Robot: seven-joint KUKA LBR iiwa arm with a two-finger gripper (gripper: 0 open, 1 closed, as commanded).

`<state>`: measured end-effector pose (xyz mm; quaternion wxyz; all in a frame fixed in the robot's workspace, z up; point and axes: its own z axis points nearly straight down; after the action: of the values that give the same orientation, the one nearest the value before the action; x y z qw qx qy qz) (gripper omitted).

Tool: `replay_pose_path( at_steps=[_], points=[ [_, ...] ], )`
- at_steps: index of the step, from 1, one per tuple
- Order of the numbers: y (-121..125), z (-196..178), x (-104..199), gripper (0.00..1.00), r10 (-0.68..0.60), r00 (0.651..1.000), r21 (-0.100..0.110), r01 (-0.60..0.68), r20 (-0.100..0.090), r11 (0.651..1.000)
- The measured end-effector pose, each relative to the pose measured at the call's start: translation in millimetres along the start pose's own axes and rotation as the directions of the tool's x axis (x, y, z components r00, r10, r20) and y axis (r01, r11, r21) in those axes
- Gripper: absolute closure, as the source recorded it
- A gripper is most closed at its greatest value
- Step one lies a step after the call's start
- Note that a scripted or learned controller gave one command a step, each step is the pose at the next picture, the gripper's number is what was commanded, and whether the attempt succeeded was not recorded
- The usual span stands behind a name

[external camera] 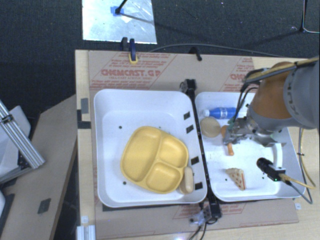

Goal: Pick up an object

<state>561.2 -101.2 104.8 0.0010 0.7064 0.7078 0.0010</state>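
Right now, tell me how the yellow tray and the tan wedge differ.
The yellow tray lies in the left bin; the tan wedge lies in the right bin. The tray is far larger than the wedge. The tray is rounded and divided into compartments; the wedge is triangular. Both lie flat.

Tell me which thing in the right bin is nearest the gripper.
The small orange stick, right beside the gripper. The blue-and-white bottle, the tan round piece and the wedge lie farther off.
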Motion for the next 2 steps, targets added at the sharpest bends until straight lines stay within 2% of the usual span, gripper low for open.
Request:
replay_pose_path(
  at_steps=[1, 2],
  points=[
    [3, -43, -1, 1.00, -0.002, 1.000, -0.003, 0.002, 0.001, 1.000],
    [2, -107, 0, 1.00, -0.003, 1.000, -0.006, 0.003, 0.001, 1.000]
  ],
)
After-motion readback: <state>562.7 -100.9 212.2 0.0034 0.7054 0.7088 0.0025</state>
